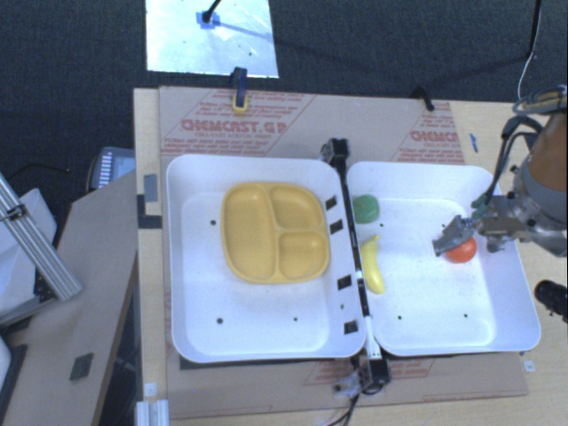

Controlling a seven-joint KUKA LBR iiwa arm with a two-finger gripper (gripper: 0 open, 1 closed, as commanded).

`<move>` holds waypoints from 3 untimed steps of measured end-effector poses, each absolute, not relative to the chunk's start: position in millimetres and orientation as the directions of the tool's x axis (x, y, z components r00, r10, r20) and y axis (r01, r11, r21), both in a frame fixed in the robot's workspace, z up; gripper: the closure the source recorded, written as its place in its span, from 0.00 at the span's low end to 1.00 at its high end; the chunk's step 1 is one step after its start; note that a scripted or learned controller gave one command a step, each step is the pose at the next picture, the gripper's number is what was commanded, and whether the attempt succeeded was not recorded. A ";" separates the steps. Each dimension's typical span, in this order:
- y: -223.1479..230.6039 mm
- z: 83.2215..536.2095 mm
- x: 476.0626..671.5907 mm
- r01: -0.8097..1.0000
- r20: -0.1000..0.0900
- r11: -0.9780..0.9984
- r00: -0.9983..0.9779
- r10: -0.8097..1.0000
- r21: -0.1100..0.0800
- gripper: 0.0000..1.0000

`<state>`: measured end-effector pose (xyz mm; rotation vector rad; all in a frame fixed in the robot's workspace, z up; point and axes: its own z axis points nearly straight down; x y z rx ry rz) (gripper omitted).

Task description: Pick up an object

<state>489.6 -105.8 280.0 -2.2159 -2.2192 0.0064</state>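
In the right bin (506, 327) an orange-red round object (461, 254) lies near the right wall. My gripper (454, 236) hangs right over it and covers its top edge. Whether it touches the object cannot be made out. A green round object (365, 208) sits at the bin's upper left. A yellow banana (372, 268) lies along the left wall below it. The arm (541, 193) comes in from the right.
The left bin (191, 327) holds a yellow divided plate (273, 232). A black divider strip (348, 256) runs between the two bins. Both bins rest on a cardboard sheet (293, 127).
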 end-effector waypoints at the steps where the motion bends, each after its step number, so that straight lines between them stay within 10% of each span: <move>1: -105.6 284.3 491.2 1.000 0.000 0.004 -0.004 1.000 0.003 0.00; 3: -106.1 193.8 502.0 1.000 0.001 0.001 -0.001 1.000 -0.002 0.00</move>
